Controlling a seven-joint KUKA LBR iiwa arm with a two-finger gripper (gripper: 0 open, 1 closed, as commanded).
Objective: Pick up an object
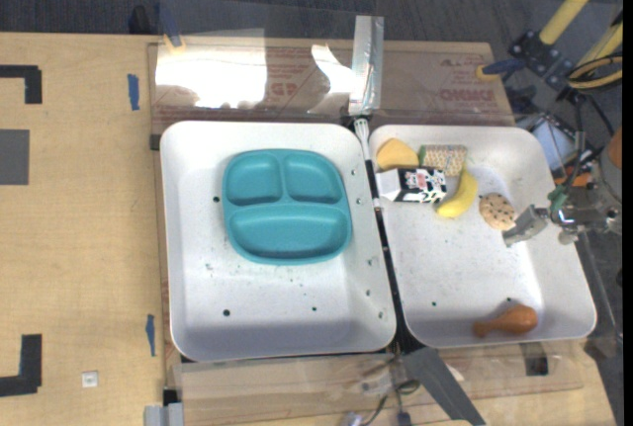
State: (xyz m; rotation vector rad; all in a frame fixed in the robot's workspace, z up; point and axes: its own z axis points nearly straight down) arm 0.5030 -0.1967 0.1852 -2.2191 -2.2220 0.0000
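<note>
Bench (69, 216): tan board, black marks and bits of blue tape at its left, dark carpet beyond the far edge.
Clear sheet (267, 68): stands along the far side behind the bins, glare on it, a taped strip upright at its middle.
Left bin (188, 296): white, shallow, speckled with dark flecks; touches the right bin along the centre line.
Right bin (465, 286): white, same kind; holds the small things, most of them in its far left part.
Tray (287, 205): teal, three sections, flat in the middle of the left bin, somewhat toward the far side.
Arm: comes in from the right, over the right rim of the right bin.
Gripper (526, 224): at the right side of the right bin, just right of the cookie; whether its jaws are spread or closed I cannot tell, and nothing shows held.
Banana (459, 197): yellow, curved, between the carton and the cookie.
Carton (420, 184): black and white, lying just left of the banana, touching it.
Drumstick (509, 320): brown, alone at the near right corner, well apart from the rest.
Orange piece (397, 154): far left corner of the right bin.
Cracker (443, 158): tan square, just right of the orange piece.
Cookie (497, 210): round, speckled, right of the banana.
</note>
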